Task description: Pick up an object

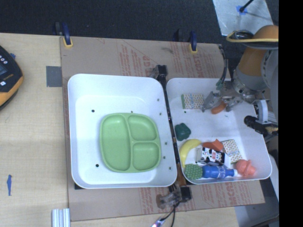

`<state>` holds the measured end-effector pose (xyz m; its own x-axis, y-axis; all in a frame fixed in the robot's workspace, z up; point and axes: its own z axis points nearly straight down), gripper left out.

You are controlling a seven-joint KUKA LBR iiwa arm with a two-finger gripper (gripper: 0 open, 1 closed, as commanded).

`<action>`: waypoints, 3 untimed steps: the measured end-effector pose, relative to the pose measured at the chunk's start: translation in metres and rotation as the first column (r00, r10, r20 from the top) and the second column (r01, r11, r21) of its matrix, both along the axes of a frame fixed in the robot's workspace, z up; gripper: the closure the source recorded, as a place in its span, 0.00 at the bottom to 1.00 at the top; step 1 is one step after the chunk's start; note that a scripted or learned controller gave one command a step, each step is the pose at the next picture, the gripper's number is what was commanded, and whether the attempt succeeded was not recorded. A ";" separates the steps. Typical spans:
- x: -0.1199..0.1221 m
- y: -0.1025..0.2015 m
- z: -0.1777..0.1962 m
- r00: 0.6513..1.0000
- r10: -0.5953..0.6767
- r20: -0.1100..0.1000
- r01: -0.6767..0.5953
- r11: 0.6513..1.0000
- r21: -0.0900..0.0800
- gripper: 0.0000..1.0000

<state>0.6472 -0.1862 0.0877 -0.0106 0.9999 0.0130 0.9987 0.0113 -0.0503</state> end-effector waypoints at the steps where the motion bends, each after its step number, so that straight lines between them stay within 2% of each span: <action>1: 0.009 -0.013 0.005 0.999 -0.006 0.048 0.007 1.000 -0.014 0.00; 2: -0.075 0.001 0.004 0.999 -0.006 0.046 0.007 1.000 -0.012 0.00; 3: -0.012 -0.025 0.005 0.999 -0.005 0.049 0.005 1.000 -0.013 0.00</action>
<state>0.6351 -0.2113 0.0924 -0.0059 1.0000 -0.0006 1.0000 0.0059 -0.0016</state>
